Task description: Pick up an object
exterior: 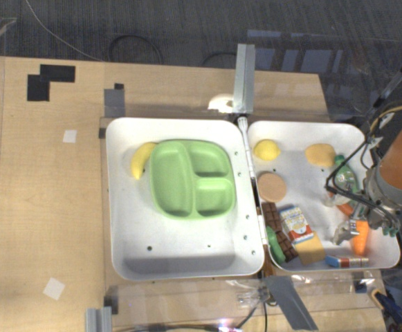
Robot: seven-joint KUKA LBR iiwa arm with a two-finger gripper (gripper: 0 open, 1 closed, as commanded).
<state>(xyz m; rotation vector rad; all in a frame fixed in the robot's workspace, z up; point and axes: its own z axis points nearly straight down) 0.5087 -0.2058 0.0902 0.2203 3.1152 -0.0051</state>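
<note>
Pale wooden bench (41,206) — perhaps plywood — bears two white bins (187,254) before dark carpet (152,12).

arm (394,164) — grey body, orange band | black and green cables looped beside wrist | pincer (349,228) — silvery metal

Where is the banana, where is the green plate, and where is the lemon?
banana (141,160), camera view, on its yellow middle beside the plate.
green plate (189,179), camera view, on its big left compartment.
lemon (266,149), camera view, on the middle of its yellow skin.
</note>
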